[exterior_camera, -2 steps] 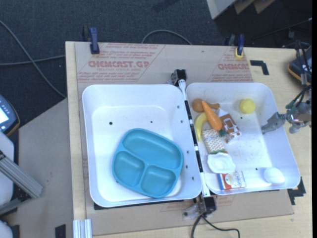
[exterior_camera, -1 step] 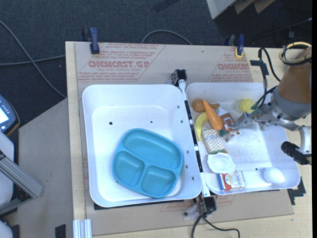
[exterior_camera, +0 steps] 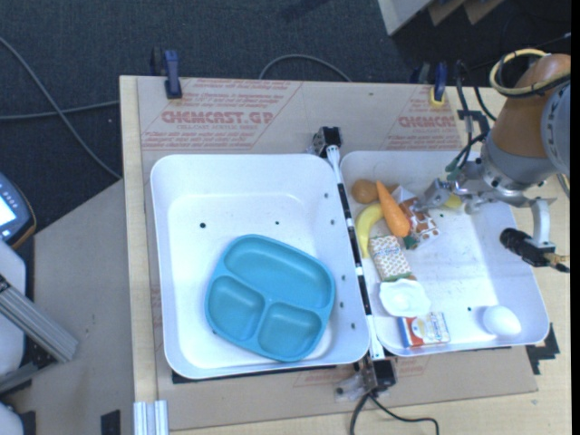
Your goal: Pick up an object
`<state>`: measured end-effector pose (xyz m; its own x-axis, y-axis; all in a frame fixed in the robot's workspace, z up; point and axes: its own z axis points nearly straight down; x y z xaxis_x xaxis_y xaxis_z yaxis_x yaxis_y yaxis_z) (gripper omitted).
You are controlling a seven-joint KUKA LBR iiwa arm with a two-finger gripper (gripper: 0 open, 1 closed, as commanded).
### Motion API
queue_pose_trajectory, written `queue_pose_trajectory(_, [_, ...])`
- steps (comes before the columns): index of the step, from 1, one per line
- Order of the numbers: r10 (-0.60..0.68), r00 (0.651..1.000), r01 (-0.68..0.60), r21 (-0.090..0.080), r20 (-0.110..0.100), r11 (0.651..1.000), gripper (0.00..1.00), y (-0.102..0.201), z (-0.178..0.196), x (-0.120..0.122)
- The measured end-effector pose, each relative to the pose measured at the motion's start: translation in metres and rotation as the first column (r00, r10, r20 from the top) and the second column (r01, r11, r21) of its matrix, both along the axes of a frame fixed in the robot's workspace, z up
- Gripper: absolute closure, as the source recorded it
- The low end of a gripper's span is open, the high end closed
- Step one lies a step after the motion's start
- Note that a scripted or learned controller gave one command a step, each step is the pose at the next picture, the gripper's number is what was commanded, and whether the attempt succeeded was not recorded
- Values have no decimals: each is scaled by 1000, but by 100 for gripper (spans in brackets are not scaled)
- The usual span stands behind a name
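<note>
I see the white egg [exterior_camera: 499, 320] nearest me, below the gripper [exterior_camera: 450, 194], with the small carton [exterior_camera: 426, 330] to its left. Up beside the gripper's left lie the carrot [exterior_camera: 392, 208] and banana [exterior_camera: 365, 227]. The blue plate [exterior_camera: 268, 296] sits well left. Whether the gripper is apart or together, I cannot tell.

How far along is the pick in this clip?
Early stage, nothing lifted. The arm has reached over the right bin, with its pincer low near the carrot and the red packet. I see nothing between its tips. The banana, egg and blue tray lie untouched. The grasp and lift are left.
</note>
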<state>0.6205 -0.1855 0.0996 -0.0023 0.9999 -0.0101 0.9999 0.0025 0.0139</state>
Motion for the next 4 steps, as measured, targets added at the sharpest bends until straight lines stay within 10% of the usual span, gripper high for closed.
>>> queue_pose_trajectory(1, [1,1000,0,23,-19,1000,0,-32,-13,39])
queue_pose_trajectory(2, [1,1000,-1,9,-12,1000,100,-34,-4,38])
queue_pose_trajectory(3, [5,1000,-5,13,-16,1000,100,69,-15,20])
queue_pose_trajectory(4, [7,1000,-7,13,-6,1000,100,151,92,-20])
